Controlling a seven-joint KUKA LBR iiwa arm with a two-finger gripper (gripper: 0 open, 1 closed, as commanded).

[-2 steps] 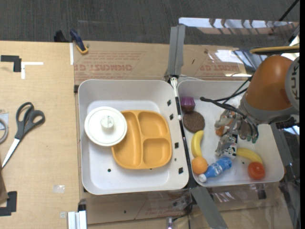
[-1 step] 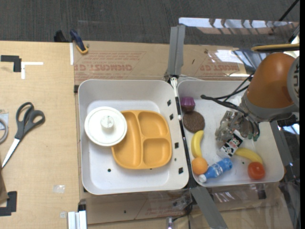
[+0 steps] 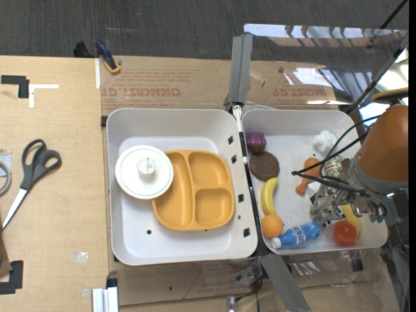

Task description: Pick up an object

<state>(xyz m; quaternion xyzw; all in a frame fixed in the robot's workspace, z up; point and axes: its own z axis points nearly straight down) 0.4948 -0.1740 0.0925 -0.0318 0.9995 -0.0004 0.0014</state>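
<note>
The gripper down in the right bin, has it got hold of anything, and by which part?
It cannot be told. The gripper hangs low in the right bin among cables, near the blue bottle and red ball.

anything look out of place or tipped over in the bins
The water bottle lies on its side in the right bin, near the orange. The white lid overlaps the yellow tray in the left bin.

A broad, rounded orange band [image 3: 390, 145] is wrapping the robot arm at the right edge of the right white plastic bin [image 3: 294, 117], its surface smooth and glossy. Thin black cables [image 3: 341, 142] are trailing across it toward the wrist. Below it, a grey metal two-finger gripper [image 3: 328, 203] is showing small dark fittings and screws, too blurred for finer detail
</note>
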